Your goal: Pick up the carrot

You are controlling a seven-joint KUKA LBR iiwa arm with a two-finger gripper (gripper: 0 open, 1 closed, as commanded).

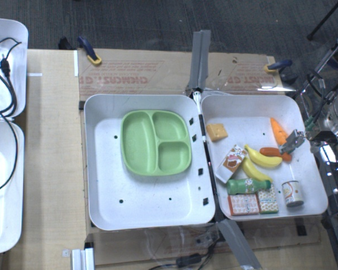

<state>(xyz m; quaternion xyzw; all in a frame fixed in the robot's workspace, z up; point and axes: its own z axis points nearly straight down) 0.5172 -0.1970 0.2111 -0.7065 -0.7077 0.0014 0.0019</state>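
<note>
The carrot [278, 130] is a short orange wedge, broad at its lower end and narrowing toward the top, lying tilted against the white floor near the right wall of the right bin [253, 107]. Just below it sits the gripper [292, 142], a grey metal piece angled down and to the left, its tip close beside the carrot's lower end and above a red-orange sausage-shaped toy [270, 151]; whether it is spread or pressed together cannot be told from this angle, and nothing is seen pinched in it. The arm enters from the right edge, its body a tangle of dark cables and shiny metal beyond the bin wall. Around the carrot the right bin holds one toy of each kind except the bananas: two yellow bananas [263, 158] crossing each other, one tan bread slice [217, 131], one small carton [232, 161] with a red and white label, one green bottle [248, 186] lying on its side, two flat printed boxes [244, 205] side by side at the front, and one small can [292, 194] near the front right corner. The left bin [101, 167] holds one green divided plate [156, 142] with three compartments.
</note>
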